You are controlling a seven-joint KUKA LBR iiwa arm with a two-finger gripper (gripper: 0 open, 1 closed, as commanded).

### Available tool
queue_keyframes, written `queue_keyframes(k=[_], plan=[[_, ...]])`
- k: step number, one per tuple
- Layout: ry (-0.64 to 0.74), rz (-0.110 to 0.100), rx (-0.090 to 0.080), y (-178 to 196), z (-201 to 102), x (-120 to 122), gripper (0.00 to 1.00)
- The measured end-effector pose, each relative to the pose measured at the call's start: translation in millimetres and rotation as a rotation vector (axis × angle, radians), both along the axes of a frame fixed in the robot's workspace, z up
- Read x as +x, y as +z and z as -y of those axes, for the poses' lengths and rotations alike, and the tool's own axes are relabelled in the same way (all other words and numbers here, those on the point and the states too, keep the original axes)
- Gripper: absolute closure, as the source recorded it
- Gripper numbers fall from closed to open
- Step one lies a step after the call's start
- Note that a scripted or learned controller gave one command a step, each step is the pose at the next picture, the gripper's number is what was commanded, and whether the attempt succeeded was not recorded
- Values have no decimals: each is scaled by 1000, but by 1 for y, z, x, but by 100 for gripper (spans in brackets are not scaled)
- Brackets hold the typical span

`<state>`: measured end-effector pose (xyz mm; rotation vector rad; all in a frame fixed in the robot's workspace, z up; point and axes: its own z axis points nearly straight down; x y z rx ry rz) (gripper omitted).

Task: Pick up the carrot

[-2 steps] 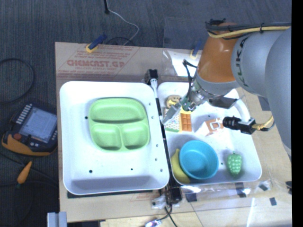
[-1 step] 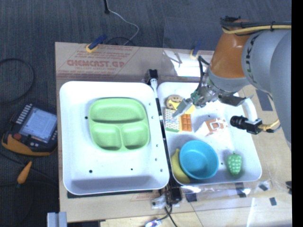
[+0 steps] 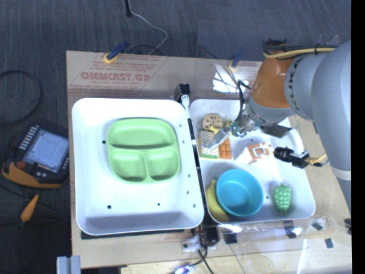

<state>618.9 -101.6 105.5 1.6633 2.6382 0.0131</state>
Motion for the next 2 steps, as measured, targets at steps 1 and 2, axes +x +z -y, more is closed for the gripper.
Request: queue_keyframes(k=[1, 2], plan=[[-254, 1, 15, -6, -1, -13, 0], [-254, 16, 8, 6, 1, -10, 100]])
